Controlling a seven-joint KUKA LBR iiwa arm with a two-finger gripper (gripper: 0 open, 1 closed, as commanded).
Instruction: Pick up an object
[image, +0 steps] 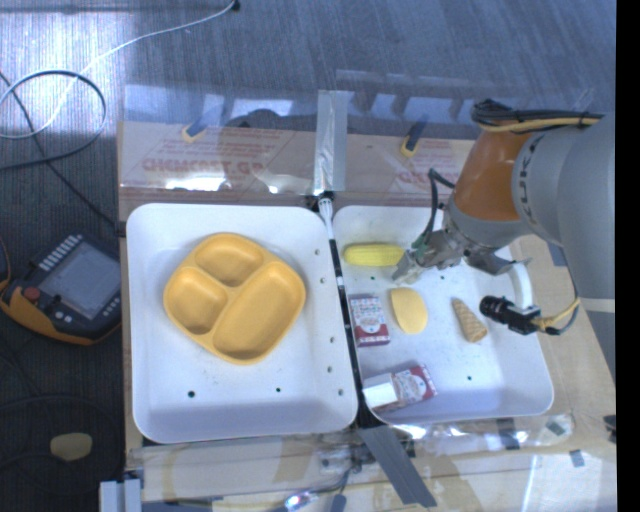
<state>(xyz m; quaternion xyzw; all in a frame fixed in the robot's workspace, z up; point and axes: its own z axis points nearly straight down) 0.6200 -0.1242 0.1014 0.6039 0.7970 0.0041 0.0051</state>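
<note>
Yellow divided plate (235, 297) fills the left bin; right of it, our gripper (418, 258) hovers beside the yellow bar (371, 255), grip state unclear. We should centre over that bar, then descend squarely.

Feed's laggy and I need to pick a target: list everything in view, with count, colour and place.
Bins: 2, white, side by side on the bench.
Plate: 1, yellow, three compartments, left bin.
Yellow block: 1, right bin, top left.
Oval piece: 1, yellow, right bin, centre.
Cone: 1, tan, right bin, right of the oval.
Cartons: 2, red and white, right bin, left edge and bottom.
Pendant: 1, orange and grey, floor, left.
Arm: 1, grey and orange, from the right.
Gripper: 1, beside the yellow block.
</note>
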